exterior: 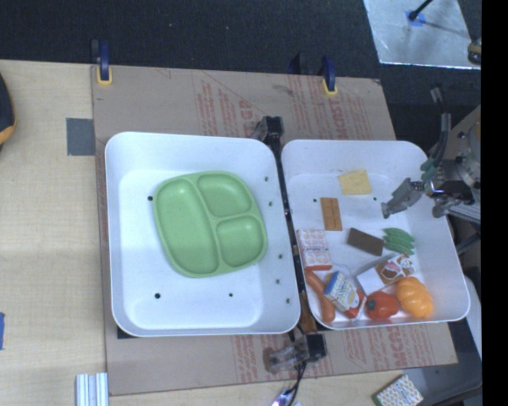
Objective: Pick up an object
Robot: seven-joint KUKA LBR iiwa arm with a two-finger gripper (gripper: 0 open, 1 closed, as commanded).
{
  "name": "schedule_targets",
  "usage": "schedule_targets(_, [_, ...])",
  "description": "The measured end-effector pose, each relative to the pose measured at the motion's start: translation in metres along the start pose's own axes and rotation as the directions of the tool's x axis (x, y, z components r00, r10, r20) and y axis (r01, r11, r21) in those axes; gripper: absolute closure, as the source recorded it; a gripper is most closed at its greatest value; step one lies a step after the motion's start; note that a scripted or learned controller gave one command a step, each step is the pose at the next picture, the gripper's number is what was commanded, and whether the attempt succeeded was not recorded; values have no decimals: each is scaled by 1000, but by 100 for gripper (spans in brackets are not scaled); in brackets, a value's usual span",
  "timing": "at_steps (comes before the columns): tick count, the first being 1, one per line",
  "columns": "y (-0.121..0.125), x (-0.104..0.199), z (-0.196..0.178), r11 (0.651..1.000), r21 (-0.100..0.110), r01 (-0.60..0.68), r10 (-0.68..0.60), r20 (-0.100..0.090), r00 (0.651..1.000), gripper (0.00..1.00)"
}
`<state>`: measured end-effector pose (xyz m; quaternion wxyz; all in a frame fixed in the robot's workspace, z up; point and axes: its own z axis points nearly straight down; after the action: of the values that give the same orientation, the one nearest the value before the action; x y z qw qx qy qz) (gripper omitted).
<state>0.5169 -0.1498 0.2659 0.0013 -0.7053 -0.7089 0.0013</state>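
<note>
The right bin (305, 163) holds several small toy foods. Among them are a yellow square (354, 182), a tan bar (331, 213), a dark brown block (365, 242) and green pods (398, 239). An orange fruit (415, 297), a red tomato (381, 305) and a carrot (319, 294) lie near the front. My gripper (422, 205) hangs over the bin's right side, just above the green pods. It is open, with nothing between its fingers.
A green divided plate (210, 222) lies in the left bin (127, 294). A white-and-red packet (313, 248) and a blue-and-white packet (343, 293) lie by the wall between the bins. Blue clamps (104, 62) hold the cardboard at the back.
</note>
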Motion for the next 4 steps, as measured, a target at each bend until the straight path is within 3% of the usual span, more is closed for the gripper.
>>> schedule_targets(1, [72, 34, 111, 1000, -7, 3, -3, 1, 1000, 0])
schedule_targets(2, [92, 38, 164, 1000, 1, 2, -2, 1, 1000, 0])
schedule_targets(3, [91, 37, 152, 1000, 4, 2, -2, 1, 1000, 100])
schedule_targets(4, [91, 37, 153, 1000, 4, 3, -3, 1, 1000, 0])
